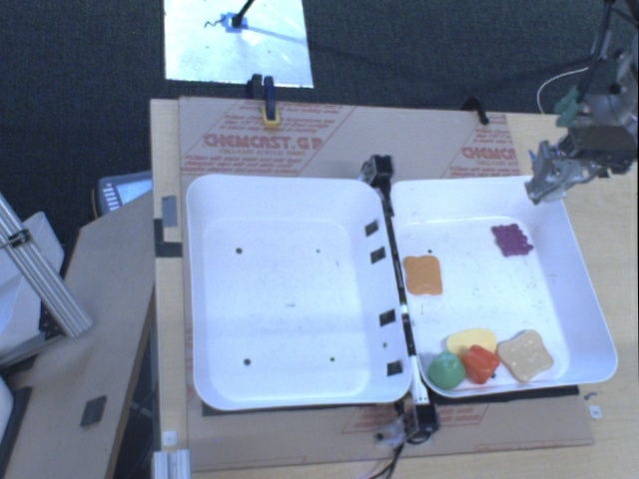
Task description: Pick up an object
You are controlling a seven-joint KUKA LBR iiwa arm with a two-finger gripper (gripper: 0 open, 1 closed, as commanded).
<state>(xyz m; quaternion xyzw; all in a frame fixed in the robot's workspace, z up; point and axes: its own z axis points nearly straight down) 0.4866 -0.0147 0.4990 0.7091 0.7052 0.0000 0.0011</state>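
Camera view: gripper [547, 183] hovers at right white plastic bin's [584, 297] far-right rim — finger state unclear. Flat purple toy piece [511, 239] lies nearest, isolated — descend centred over it.
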